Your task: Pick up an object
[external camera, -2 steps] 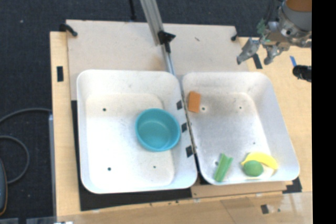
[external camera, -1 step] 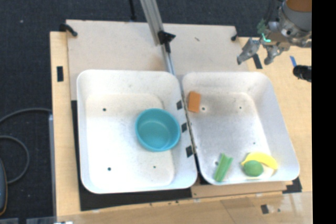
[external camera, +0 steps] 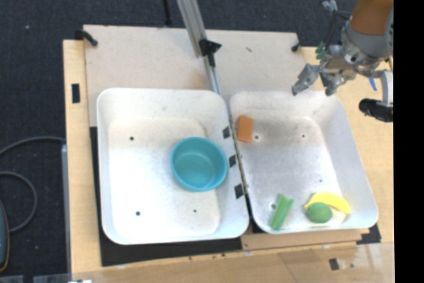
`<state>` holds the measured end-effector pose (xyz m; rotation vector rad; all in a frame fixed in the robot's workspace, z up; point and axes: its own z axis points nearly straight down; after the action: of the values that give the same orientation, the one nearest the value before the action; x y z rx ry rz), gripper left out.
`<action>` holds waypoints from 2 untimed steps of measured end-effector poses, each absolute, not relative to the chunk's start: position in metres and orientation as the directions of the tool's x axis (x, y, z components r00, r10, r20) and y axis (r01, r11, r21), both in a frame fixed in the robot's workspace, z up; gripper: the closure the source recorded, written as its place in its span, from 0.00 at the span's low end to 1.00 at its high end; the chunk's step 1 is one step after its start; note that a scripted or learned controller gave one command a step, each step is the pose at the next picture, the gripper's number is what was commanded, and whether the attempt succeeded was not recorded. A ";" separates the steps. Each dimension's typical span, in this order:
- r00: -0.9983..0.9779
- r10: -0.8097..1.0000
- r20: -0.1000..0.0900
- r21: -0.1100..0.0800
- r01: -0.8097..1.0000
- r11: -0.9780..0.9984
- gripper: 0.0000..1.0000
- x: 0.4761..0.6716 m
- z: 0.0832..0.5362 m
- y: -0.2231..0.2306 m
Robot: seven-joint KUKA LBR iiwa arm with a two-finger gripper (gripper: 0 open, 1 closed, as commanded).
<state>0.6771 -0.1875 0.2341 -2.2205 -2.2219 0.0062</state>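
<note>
Camera view: both white bins sit side by side on the tabletop (external camera: 132, 56), and the arm comes in from the right.
Gripper: the gripper (external camera: 317, 83) hangs above the far right corner of the right bin (external camera: 351, 142), tilted, with nothing between its fingers, which look spread apart.
Objects in the right bin: an orange block (external camera: 244, 128) lies at the near-left wall by the divider; a green stick (external camera: 281, 212), a green ball (external camera: 319, 213) and a yellow piece (external camera: 331, 201) lie along the front edge.
Object in the left bin: a blue bowl (external camera: 199, 163) stands upright near the divider side of the left bin (external camera: 119, 142).
Risk, distance: every candidate is well apart from the gripper, so a straight descent here would likely close on bare bin floor.
Risk, clutter: the ball touches the yellow piece; a grasp there could push one aside or catch both.
Risk, walls: the orange block sits so close to the wall that one finger may strike the rim.
Risk, bowl: its round wall may slip out of a two-finger pinch.
</note>
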 end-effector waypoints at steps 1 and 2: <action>-0.003 1.000 -0.003 -0.002 1.000 0.003 0.00 0.680 0.192 -0.187; 0.000 1.000 -0.003 -0.004 1.000 0.000 0.00 0.685 0.138 -0.197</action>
<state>0.6850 -0.1967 0.1380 -2.2210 -2.2210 0.0071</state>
